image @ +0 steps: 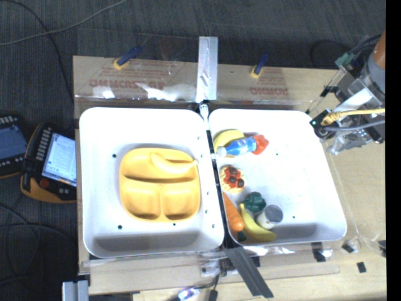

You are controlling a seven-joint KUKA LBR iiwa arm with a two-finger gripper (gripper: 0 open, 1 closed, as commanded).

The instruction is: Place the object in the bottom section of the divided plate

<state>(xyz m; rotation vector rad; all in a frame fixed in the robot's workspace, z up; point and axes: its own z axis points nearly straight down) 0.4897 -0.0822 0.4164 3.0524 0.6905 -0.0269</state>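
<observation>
Small plastic bottle [240, 147], blue-labelled, lying against the right bin [301, 168]'s left wall; likely light, stiff, slick, best pinched across the body. Yellow divided plate [160, 184] waiting in the left bin [100, 168]. Gripper [351, 127] parked off the right rim, carrying nothing visible; opening impossible to tell.

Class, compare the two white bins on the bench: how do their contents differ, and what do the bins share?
The left bin holds one yellow divided plate; the right bin holds several small toy foods. The plate lies centred in the left bin; the right bin's items crowd its left wall. Both bins are shallow, white, and similar in size.
</observation>
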